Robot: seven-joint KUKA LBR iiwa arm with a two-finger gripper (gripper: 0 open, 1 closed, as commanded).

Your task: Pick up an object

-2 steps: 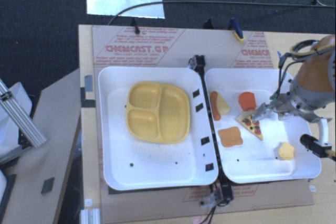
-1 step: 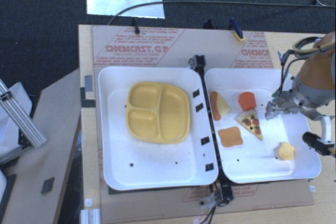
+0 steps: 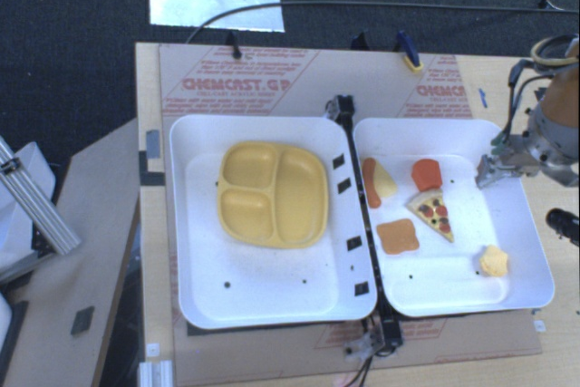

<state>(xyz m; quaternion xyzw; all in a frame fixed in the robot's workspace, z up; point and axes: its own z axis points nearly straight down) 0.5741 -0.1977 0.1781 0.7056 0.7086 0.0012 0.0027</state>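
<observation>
Several toy foods lie in the right bin (image 3: pixel 526 236). An orange sausage (image 3: pixel 370 183) and a pale yellow wedge (image 3: pixel 386 181) sit near its left wall. A red block (image 3: pixel 427 174) lies above a pizza slice (image 3: pixel 433 215), with a flat orange-brown piece (image 3: pixel 398 237) lower left. A small yellow chunk (image 3: pixel 494 261) rests near the lower right corner. My gripper (image 3: pixel 492 169) hangs over the bin's upper right part, to the right of the red block and apart from every toy.
The left bin (image 3: pixel 195 276) holds a yellow divided plate (image 3: pixel 274 194). A black hinge strip (image 3: pixel 355 213) with clips runs between the bins. Cables and a blue clamp (image 3: pixel 410 52) lie behind the bins on the board.
</observation>
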